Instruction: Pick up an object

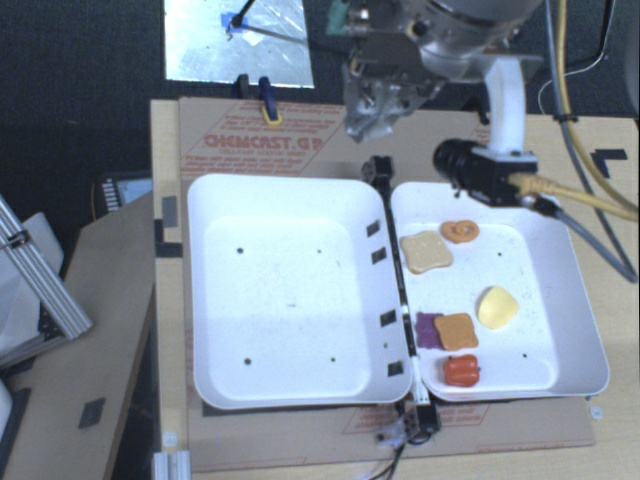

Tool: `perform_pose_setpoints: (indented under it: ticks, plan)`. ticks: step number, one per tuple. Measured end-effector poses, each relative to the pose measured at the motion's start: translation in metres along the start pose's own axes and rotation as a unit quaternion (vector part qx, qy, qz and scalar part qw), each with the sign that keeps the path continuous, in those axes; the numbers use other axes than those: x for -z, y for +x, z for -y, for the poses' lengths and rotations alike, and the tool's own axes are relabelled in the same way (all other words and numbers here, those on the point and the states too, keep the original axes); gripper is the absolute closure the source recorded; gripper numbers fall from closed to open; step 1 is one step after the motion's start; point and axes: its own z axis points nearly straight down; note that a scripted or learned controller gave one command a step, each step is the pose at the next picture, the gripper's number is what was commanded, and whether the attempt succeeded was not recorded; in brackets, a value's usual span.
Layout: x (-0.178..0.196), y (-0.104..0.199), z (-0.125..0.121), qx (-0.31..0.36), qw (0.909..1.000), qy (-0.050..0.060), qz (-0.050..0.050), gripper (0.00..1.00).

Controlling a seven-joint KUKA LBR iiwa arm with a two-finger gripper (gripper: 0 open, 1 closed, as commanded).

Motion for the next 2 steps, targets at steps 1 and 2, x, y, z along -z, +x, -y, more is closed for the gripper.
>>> perform_pose_setpoints:
  ticks: [1, 2]
  plan:
    - [-0.195, 0.013, -0.003, -0.005, 0.9999, 0.012, 0.006, 1.0]
    - [-0.293, -0.004, 0.032, -0.006, 0.9999, 0.011, 0.005, 1.0]
